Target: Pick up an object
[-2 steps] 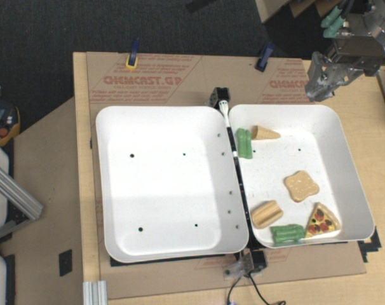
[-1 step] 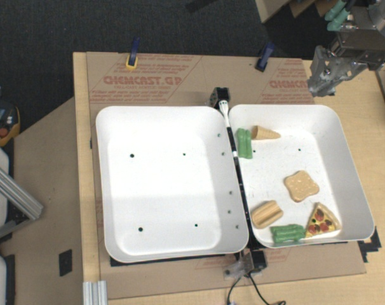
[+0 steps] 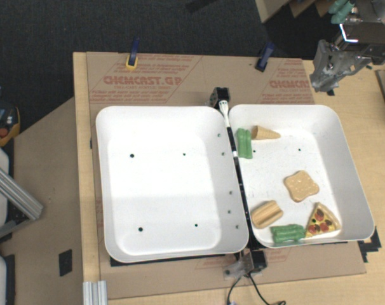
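Since the task names no single object, you may choose among the six pieces in the right bin [image 3: 345, 138], and the toast slice [image 3: 300, 186] is a fair choice because it lies alone, near the middle of that bin and apart from its neighbours. It is nearly square and flat, so it has no strong long axis; its corners point roughly toward the bin's walls, and you should close across two opposite flat sides. The bread roll [image 3: 267, 213] lies just beside the front wall with its long axis slanted, the higher end toward the right. The green piece [image 3: 288, 234] at the front edge lies almost along that edge and touches the pizza slice [image 3: 323, 221], whose tip points toward the back of the bin. Another green piece [image 3: 244, 143] lies along the left wall, long axis front to back, and the cone [image 3: 264, 133] beside it points its tip toward the right wall. The gripper [image 3: 326, 81] hangs above the bench beyond the back right corner of the right bin, well apart from every piece, and I cannot tell how it is set. The left bin [image 3: 116, 170] carries nothing for you.
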Tool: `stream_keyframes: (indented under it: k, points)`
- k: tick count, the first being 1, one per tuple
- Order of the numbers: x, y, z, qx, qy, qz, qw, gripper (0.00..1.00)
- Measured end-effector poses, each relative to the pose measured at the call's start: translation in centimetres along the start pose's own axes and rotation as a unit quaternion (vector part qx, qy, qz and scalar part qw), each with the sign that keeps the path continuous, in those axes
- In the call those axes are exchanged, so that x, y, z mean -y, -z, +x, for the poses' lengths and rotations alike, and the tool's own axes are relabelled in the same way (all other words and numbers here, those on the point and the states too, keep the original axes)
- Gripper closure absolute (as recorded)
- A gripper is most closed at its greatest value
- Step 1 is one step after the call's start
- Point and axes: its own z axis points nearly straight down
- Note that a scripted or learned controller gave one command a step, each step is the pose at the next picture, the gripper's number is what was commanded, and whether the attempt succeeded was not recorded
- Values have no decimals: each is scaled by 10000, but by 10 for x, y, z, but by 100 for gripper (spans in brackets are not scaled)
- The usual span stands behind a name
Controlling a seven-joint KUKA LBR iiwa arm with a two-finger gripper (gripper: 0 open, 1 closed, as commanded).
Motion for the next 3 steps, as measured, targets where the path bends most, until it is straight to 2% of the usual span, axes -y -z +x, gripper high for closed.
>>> stream_keyframes:
  k: [3]
  points:
    - [-2,32,1,1,13,-63,10000,100]
